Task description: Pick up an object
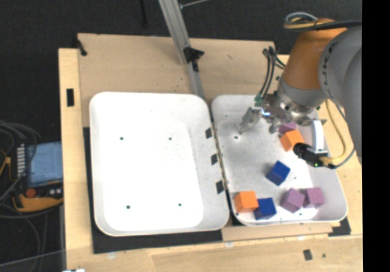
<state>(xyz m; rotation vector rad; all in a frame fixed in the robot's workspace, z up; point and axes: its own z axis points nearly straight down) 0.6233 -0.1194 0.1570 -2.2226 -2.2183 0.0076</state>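
While your grey arm's two-finger gripper (248, 121) hangs over the right shallow white bin (237, 155), you cannot tell its claw state. Your candidates lie there: orange cubes (291, 139) (246, 200), blue cubes (278, 172) (265, 208), and purple cubes (293, 199) (315, 196).

White bins (149, 161), two orange blocks (246, 200), two blue blocks (278, 172), purple blocks (293, 199), orange-banded grey arm (311, 60)
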